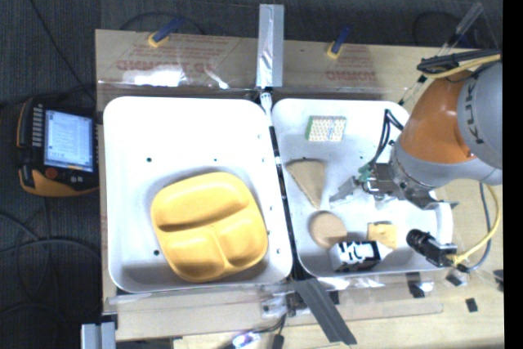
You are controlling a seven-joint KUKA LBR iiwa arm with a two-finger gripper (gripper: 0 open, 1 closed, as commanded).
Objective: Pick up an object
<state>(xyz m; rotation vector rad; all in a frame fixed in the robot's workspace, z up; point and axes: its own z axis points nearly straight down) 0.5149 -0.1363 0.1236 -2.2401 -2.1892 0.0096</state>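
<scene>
Hovering in the right bin point(286, 176), the gripper point(365, 182) is carrying nothing I can see, its opening unclear; it should be centring over the round tan disc point(327, 227) at seven o'clock.

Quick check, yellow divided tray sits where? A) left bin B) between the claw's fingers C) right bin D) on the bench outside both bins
A: the yellow divided tray lies flat in the left bin, while the claw is over the right bin with the smaller items.
</scene>
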